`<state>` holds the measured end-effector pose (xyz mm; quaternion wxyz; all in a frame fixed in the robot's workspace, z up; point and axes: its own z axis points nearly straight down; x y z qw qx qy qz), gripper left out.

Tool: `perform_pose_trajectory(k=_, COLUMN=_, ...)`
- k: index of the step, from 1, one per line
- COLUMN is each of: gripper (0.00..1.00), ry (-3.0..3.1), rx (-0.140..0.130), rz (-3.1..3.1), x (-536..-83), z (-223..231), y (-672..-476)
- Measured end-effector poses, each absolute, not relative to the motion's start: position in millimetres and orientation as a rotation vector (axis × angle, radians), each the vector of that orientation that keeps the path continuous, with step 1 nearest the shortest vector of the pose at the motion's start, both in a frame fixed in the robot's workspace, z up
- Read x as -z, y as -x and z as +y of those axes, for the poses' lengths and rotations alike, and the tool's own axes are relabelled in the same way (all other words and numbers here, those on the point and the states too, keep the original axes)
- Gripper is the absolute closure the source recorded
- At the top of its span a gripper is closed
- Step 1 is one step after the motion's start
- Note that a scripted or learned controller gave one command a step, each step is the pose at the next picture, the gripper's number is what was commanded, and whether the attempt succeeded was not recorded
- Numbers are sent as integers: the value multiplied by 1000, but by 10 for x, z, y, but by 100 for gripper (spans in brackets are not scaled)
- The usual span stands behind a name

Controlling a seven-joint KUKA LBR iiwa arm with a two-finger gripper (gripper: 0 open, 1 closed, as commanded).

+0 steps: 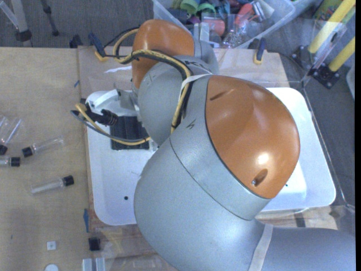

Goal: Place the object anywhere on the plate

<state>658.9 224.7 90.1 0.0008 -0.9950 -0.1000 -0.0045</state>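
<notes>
My arm (225, 151), grey with orange bands, reaches from the lower right across both white bins and covers most of their floors. Its wrist ends over the upper left part of the left bin (107, 202), where the gripper (123, 103) sits low behind the arm's bulk. Whatever lies under the arm and wrist is hidden. A bare strip of the left bin's floor shows along its left and front sides. Of the right bin (316, 168), a part of the right side and its rim can be seen.
A clear tub of colourful toys (225, 7) stands behind the bins. Several clear vials with black caps (51, 183) lie on the wooden bench to the left. Yellow tubes (338, 16) stand at the top right. A tiny dark speck (126, 197) marks the left bin's floor.
</notes>
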Motion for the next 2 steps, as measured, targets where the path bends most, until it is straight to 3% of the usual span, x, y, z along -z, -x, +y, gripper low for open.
perform_pose_trajectory(k=2, gripper=0, ry=3127, rx=5, rz=-307, x=-868, z=2220, y=-6606)
